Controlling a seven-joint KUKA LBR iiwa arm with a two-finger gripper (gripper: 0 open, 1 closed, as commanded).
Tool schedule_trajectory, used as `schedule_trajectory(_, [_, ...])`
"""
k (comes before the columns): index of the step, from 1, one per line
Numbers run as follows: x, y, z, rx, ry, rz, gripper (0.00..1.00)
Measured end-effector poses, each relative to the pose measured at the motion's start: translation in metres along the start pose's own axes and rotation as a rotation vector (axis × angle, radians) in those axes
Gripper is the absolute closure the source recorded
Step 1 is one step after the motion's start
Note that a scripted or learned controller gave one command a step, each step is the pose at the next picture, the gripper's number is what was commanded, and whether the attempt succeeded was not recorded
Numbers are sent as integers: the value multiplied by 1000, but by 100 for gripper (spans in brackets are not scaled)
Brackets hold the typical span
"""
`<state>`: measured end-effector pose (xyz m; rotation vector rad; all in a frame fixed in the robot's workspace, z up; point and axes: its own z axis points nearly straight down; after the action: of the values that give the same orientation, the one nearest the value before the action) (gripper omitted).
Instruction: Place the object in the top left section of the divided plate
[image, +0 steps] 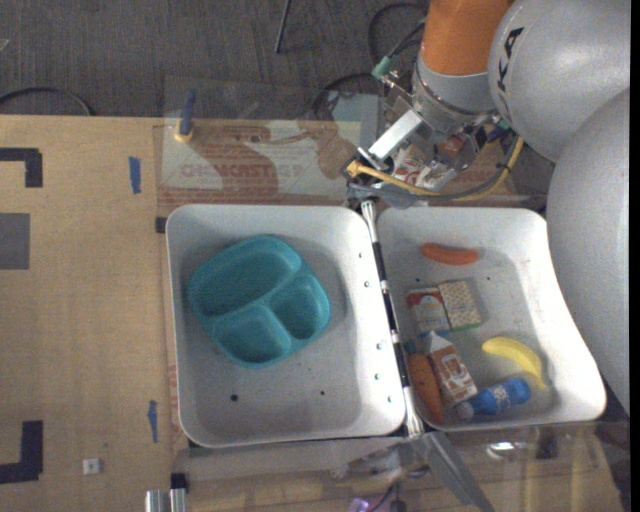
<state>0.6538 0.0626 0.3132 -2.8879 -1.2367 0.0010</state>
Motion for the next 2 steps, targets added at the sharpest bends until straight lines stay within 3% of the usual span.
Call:
schedule_trajectory(1, [44,-38,66,3,0,241,100])
schedule_trajectory(2, [39,-45,182,2,1,388,100])
